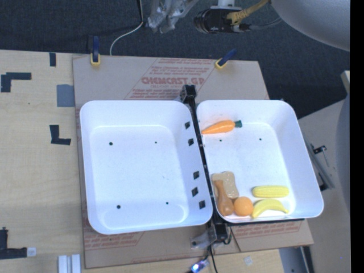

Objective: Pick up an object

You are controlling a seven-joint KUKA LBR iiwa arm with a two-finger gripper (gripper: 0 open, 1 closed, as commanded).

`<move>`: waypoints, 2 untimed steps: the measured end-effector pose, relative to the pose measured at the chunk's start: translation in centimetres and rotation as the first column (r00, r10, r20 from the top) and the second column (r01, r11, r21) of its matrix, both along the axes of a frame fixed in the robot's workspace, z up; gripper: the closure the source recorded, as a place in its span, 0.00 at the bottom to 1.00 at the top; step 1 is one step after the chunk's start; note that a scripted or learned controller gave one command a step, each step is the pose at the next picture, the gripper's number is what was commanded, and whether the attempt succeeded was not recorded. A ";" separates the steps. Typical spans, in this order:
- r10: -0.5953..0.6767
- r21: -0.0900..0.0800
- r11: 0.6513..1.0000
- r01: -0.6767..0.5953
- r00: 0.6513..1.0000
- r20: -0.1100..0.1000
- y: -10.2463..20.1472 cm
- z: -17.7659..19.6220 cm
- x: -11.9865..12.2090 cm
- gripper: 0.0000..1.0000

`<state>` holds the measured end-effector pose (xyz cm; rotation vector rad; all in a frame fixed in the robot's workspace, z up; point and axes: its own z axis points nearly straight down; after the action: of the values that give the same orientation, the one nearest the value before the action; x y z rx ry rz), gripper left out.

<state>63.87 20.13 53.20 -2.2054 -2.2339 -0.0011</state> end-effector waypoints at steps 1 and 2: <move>-0.008 -0.004 1.000 0.008 1.000 0.000 -0.7 1.2 -0.1 1.00; -0.006 -0.005 1.000 0.006 1.000 0.000 -0.6 2.2 -0.1 1.00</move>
<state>63.80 19.54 55.39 -2.2144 -2.2296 0.0051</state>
